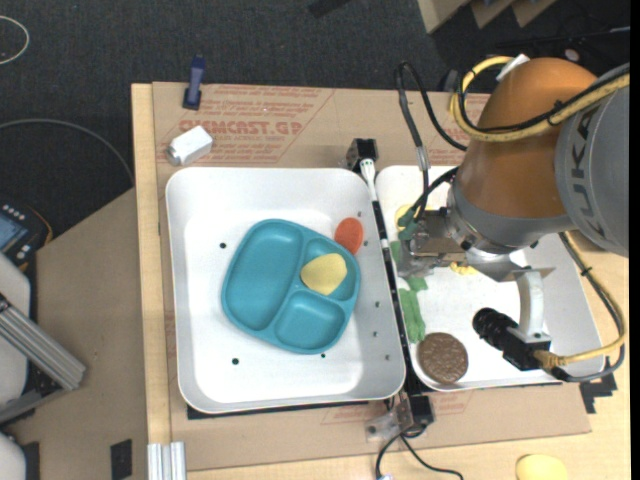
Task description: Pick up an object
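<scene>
Gripper [432, 253] low at right bin's [560, 298] left edge; grip state unreadable. Teal tray [270, 303] sits mid left bin [200, 268].

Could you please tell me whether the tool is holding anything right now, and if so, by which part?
It cannot be told: the grey arm's orange band covers the tool over the right white bin, hiding any hold.

Arm [570, 158]: grey housing, broad glossy orange band [520, 143] above wrist. Black and yellow cables [470, 93] looped alongside. Metallic grey tool mount below band.
</scene>
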